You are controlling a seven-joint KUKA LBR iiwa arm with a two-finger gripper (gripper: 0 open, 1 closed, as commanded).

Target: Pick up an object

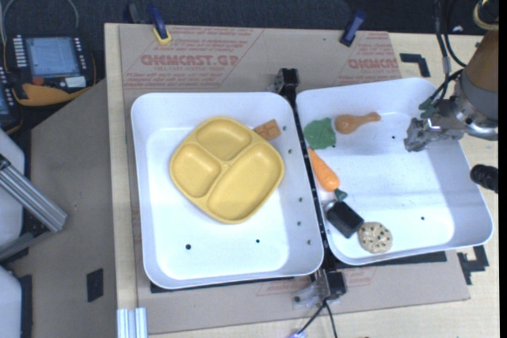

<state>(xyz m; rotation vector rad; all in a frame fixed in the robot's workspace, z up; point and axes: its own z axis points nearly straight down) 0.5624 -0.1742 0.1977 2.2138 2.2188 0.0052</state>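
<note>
Gripper [417, 135] over right bin [444, 237] — finger state unclear, nothing visibly held. Target drumstick [356, 122] — nearest, isolated; centre over it, descend straight.

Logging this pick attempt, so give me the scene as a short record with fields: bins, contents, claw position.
left bin: yellow divided plate; small brown block at the plate's far edge
right bin: green piece, drumstick, carrot, black block, cookie
claw: over the right bin's far right part, apart from every item
held: nothing seen in the claw
</note>
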